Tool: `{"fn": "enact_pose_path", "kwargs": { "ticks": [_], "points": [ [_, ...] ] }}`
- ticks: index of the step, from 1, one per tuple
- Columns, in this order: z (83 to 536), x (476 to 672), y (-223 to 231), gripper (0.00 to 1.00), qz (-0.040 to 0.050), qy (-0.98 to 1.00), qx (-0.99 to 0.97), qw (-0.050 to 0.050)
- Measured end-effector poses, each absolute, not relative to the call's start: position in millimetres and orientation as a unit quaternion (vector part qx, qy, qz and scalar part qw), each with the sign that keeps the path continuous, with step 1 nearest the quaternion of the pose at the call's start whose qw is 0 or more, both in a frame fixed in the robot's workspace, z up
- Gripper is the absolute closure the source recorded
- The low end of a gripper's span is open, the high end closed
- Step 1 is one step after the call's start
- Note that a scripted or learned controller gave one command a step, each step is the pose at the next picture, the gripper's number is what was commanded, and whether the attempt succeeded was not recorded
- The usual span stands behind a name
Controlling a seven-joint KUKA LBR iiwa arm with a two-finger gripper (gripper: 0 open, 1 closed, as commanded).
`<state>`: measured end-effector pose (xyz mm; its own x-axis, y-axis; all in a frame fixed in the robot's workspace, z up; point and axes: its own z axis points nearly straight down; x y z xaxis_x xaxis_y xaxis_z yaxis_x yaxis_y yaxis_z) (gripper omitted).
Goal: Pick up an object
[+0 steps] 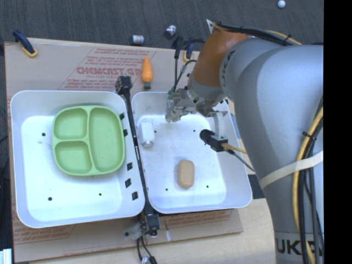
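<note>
1. The arm (275,109), a big smooth grey casing with an orange band, sits nearest the camera and reaches down to the hand (175,111) over the far edge of the right bin (236,194).
2. The hand is a small dark metal cluster with cables; whether it is open or closed cannot be told, and nothing can be seen between its tips.
3. Below and left of the hand, near it, a small white cylinder (146,132) lies on the bin floor by the left wall.
4. Further below the hand, slightly right, a tan rounded oblong like a bread roll (186,173) lies alone in the bin with bare floor around it.
5. Right of and below the hand a black fitting (213,141) juts from the arm over the bin.
6. Left of the hand, past a black strip (131,142) dividing the two bins, the left bin (22,202) holds one pale green plate (88,140), smooth plastic with three compartments.
7. Both bins are shallow, white and round-cornered, resting on printed cardboard (82,70) on the table.
8. Above and left of the hand an orange carrot-shaped toy (147,70) lies on the cardboard outside the bins.
9. Further above, on dark carpet, lie two small metal bits (137,39) and a white ball (281,4).
</note>
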<state>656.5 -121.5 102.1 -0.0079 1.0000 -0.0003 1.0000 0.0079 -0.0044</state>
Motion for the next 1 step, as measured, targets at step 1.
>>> {"fn": "enact_pose_path", "kwargs": {
  "ticks": [1],
  "points": [
    [216.3,657.5,-60.7,1.0,-0.0009,-0.709,-0.705,0.0]
  ]
}}
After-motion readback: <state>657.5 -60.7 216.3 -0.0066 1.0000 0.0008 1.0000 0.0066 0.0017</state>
